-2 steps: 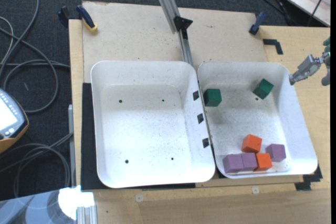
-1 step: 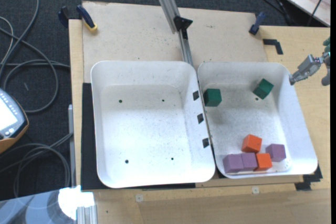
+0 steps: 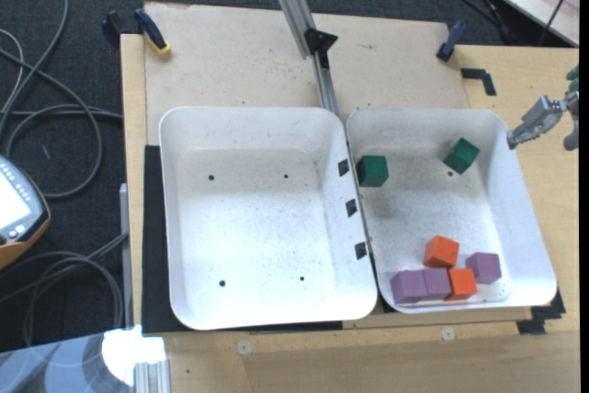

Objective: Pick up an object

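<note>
Purple blocks (image 3: 421, 284) crowd orange ones (image 3: 443, 250) (green cubes (image 3: 372, 170) well apart)

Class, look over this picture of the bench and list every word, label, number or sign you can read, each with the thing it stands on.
None can be read.
The blocks in the right bin, green, orange and purple, show plain faces.
The left bin bears only dark specks and small holes, no print.
The device with a pale screen at the left edge: any marks on it are too blurred to read.
</note>
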Controlling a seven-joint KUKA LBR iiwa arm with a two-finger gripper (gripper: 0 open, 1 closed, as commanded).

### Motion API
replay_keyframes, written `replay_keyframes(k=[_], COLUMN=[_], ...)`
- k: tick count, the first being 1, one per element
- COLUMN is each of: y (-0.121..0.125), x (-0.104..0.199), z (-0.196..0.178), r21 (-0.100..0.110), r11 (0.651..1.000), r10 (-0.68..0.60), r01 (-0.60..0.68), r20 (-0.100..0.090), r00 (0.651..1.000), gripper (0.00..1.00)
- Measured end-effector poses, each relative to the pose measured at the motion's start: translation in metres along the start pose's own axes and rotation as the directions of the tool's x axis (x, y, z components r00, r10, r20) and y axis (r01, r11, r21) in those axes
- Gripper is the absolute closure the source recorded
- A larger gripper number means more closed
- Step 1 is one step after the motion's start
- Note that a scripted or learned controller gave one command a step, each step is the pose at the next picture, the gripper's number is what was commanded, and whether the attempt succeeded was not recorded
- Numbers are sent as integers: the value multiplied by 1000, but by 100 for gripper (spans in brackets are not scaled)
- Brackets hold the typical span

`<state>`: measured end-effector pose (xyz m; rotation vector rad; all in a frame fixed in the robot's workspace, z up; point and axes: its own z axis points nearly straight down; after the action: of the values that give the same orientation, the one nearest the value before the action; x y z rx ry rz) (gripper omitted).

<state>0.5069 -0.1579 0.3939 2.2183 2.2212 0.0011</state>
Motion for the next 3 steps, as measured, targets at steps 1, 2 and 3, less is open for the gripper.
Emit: replay_keyframes(k=[1, 2, 3], y=[0, 0, 19], x=[0, 0, -30], z=[0, 0, -106], r21=[0, 0, -10], r11=[1000, 1000, 1000], r10=[0, 0, 2], r01=[0, 0, -2], r20=[0, 0, 4], r00=[1000, 1000, 1000], gripper=[0, 0, 0])
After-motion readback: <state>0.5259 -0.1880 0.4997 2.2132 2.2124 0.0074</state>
